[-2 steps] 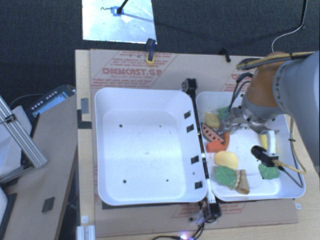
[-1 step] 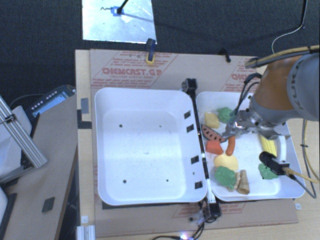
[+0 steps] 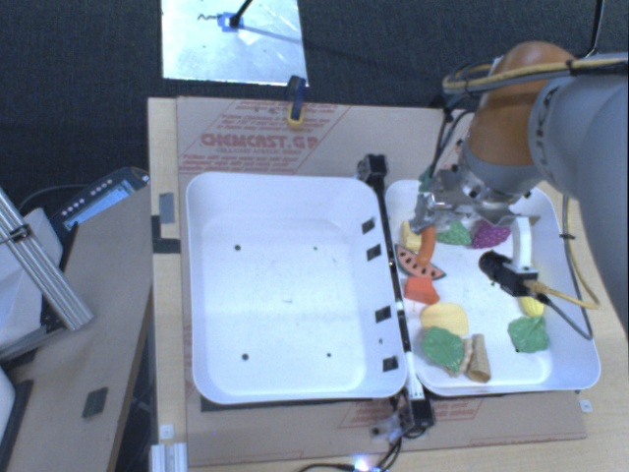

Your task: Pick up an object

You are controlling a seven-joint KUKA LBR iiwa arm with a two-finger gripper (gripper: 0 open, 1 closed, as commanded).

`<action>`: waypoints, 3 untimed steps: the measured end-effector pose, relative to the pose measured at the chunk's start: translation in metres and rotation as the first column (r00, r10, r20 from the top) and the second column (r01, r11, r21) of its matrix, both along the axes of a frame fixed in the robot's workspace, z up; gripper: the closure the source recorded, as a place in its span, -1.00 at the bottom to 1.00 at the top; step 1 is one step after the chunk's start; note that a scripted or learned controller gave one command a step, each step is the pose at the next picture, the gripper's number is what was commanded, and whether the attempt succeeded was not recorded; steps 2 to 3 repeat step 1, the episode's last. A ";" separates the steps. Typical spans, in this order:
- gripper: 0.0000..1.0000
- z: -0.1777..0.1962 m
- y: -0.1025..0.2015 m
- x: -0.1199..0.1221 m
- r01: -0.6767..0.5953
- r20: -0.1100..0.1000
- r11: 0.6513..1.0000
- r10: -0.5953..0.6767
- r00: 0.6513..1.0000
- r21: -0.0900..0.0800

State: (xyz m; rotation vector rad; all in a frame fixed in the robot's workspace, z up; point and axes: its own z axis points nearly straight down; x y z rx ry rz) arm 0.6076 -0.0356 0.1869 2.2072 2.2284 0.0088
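Surface: we note a brown board (image 3: 265, 131) printed in red on the surface, bearing two shallow white bins side by side, against a dark textured background.
Left bin (image 3: 285, 283): we see only its bare white floor with a few dark specks.
Right bin (image 3: 570, 362): it carries all the small things, clustered toward its left and near sides.
Arm: the grey arm with its orange band (image 3: 516, 106) reaches in from the right and stands over the far part of the right bin.
Pincer (image 3: 428, 214): it is low over the bin's far left corner; we cannot tell whether it is spread or closed, and we see nothing between its tips.
Task thing: we judge the nearest candidate to be the orange carrot-like piece (image 3: 427, 241), just beside and slightly nearer the camera than the pincer.
Long axis: the piece appears to run roughly far-to-near in the view, along the divider between the bins.
Neighbours: a watermelon slice (image 3: 414, 262) lies just below it, a green leafy piece (image 3: 455, 232) and a purple grape bunch (image 3: 489, 232) just to its right.
Further off: a yellow piece (image 3: 444, 317), a green piece (image 3: 442, 346) and a tan piece (image 3: 478, 358) sit well apart, toward the near edge.
Judgement: the coming move seems to turn on a short descent toward the near side; the crowding of neighbours could spoil the grasp.
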 end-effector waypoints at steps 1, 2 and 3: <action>1.00 0.004 0.060 0.030 0.000 -0.003 1.000 0.000 1.000 0.001; 1.00 0.004 0.060 0.030 0.000 -0.003 1.000 0.000 1.000 0.001; 1.00 0.004 0.060 0.030 0.000 -0.003 1.000 0.000 1.000 0.001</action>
